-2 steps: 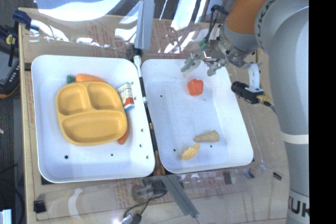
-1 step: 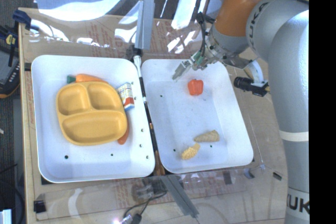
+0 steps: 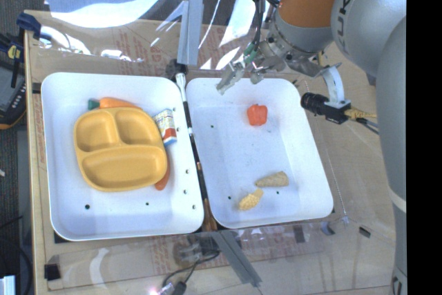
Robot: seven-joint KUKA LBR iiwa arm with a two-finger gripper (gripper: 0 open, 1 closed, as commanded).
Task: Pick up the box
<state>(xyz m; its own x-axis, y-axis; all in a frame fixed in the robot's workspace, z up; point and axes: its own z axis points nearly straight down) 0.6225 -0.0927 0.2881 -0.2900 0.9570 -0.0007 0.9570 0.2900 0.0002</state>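
Observation:
The box (image 3: 166, 126) is small, white with red and blue print. It lies in the left bin (image 3: 62, 204), against the right edge of a yellow divided plate (image 3: 119, 147). My gripper (image 3: 239, 79) hangs over the far rim of the right bin (image 3: 314, 169), well to the right of the box and apart from it. It is open, and nothing sits between its fingers.
An orange carrot-like piece (image 3: 114, 103) pokes out behind the plate. In the right bin lie a red pepper (image 3: 257, 114) and two tan bread-like pieces (image 3: 271, 180) (image 3: 251, 200). A black bar (image 3: 192, 141) divides the bins. A black cable plug (image 3: 323, 107) juts out at the right.

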